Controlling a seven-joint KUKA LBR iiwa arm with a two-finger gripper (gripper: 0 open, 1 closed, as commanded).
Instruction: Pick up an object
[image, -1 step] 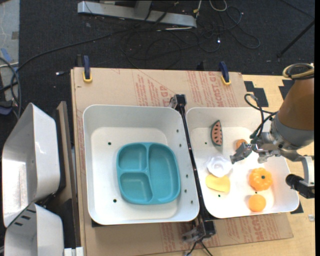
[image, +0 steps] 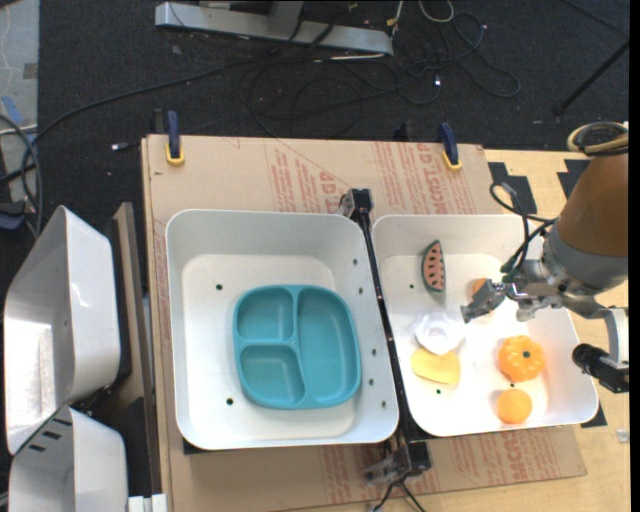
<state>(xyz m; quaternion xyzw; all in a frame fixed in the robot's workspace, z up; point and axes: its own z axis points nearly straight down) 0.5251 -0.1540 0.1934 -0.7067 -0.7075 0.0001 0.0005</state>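
Observation:
The right bin (image: 560, 232) holds a watermelon slice (image: 432, 266) near its far left. A small white cup-like piece (image: 437, 331) and a yellow wedge (image: 437, 368) lie toward the bin's left front. An orange pumpkin (image: 521, 358) and a small orange ball (image: 514, 405) sit at the front right. My gripper (image: 482, 298) reaches in from the right over the middle of this bin. It is up and right of the white piece and right of the watermelon slice. I see nothing held in it.
The left bin (image: 190, 300) carries a teal divided plate (image: 296, 346). A black divider (image: 380, 310) runs between the bins. The grey arm (image: 590, 250) with its orange band covers the right bin's far right corner. White containers (image: 60, 300) stand off the bench's left side.

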